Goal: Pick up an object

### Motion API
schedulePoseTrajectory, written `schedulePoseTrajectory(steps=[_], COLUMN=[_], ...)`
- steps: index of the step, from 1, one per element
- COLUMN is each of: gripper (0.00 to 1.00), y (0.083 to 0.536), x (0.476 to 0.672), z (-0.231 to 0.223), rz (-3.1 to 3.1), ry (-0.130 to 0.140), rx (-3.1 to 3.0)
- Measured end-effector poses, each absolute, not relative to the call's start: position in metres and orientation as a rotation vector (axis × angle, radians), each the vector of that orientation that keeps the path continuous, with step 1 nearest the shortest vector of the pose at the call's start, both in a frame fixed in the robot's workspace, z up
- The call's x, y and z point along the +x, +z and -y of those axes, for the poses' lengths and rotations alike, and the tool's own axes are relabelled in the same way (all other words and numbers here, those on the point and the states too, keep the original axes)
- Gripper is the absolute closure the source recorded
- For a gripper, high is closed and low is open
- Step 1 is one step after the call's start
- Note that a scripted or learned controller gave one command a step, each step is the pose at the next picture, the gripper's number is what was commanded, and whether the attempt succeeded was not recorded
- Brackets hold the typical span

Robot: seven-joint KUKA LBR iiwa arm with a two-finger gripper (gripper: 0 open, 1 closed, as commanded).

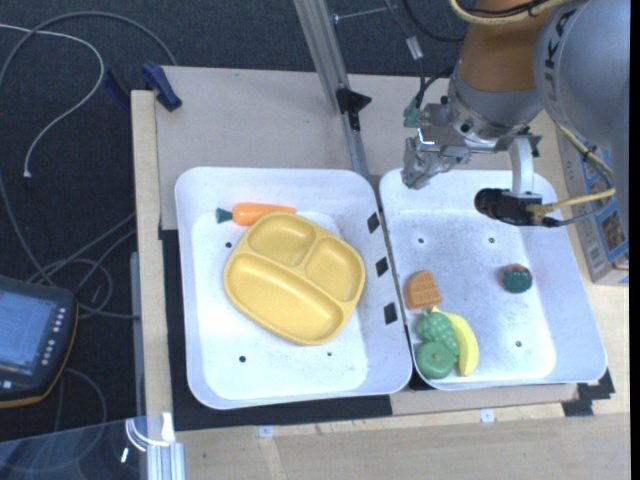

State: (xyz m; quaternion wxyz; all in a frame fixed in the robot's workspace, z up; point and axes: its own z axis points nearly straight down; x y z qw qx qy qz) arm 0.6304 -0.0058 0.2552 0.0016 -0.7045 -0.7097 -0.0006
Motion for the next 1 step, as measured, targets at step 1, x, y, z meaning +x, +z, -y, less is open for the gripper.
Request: schedulePoseTrajectory(steps=[1], gripper=[1.00], y=[0.2485], x=[0.6380], z=[-0.0484], rz=[2.228], ry=[-0.004], rx=[-2.213])
